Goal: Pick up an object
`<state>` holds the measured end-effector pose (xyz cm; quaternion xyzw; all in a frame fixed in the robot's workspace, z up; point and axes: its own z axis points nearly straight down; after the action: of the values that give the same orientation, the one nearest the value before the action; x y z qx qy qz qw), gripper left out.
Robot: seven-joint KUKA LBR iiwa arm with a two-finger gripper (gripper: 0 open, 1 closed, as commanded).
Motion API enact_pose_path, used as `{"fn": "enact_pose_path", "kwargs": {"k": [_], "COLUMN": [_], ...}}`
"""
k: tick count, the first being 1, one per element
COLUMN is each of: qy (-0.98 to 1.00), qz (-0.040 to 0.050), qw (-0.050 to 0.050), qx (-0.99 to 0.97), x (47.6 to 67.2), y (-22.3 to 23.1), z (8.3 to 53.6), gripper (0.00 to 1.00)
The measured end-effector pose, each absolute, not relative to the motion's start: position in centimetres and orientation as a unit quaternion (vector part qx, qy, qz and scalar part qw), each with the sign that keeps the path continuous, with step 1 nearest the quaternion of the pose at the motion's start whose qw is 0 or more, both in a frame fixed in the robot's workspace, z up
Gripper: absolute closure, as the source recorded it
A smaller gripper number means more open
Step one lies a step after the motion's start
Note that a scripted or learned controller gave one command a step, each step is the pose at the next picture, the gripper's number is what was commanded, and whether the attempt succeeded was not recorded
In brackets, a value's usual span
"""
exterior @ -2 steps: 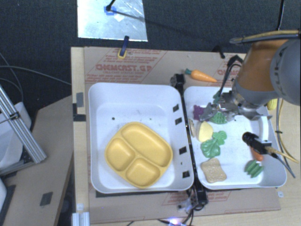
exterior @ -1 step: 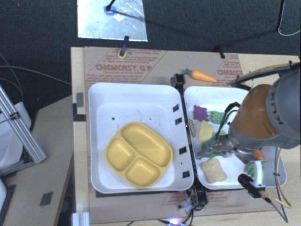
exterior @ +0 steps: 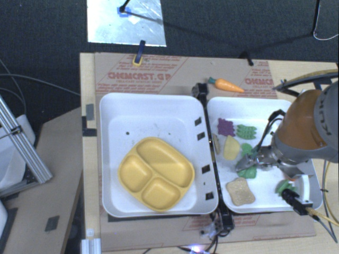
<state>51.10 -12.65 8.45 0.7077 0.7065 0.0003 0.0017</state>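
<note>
We see the gripper (exterior: 248, 165) low in the right bin (exterior: 265, 103), down among the toy foods, at a green piece (exterior: 247, 169) beside the yellow piece (exterior: 231, 148); whether it is released or clenched we cannot tell. Around it lie a purple piece (exterior: 226, 126) and a green leafy piece (exterior: 246, 131) toward the far wall, a bread slice (exterior: 240, 191) near the front wall, and another small green item (exterior: 284, 187) to the right, under the arm. The left bin (exterior: 153, 110) holds a yellow divided tray (exterior: 155, 172). On the bench (exterior: 175, 73) behind the bins lies a carrot (exterior: 226, 84), just outside the right bin's far corner.
</note>
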Motion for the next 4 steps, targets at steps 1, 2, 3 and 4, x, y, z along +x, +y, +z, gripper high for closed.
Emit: {"fn": "enact_pose_path", "kwargs": {"k": [1,2,3,4], "qy": [0.708,0.707,0.706,0.707], "qz": [0.0032,-0.0003,-0.0002,0.0005], "qw": [0.003,-0.001,0.002,0.001], "qx": [0.706,0.708,0.708,0.707], "x": [51.4,48.5,48.7,48.7], "y": [-12.4,-13.6,-17.7,-18.4], "z": [9.8,8.4,8.5,8.5], "gripper": [1.00,1.00,1.00,1.00]}}
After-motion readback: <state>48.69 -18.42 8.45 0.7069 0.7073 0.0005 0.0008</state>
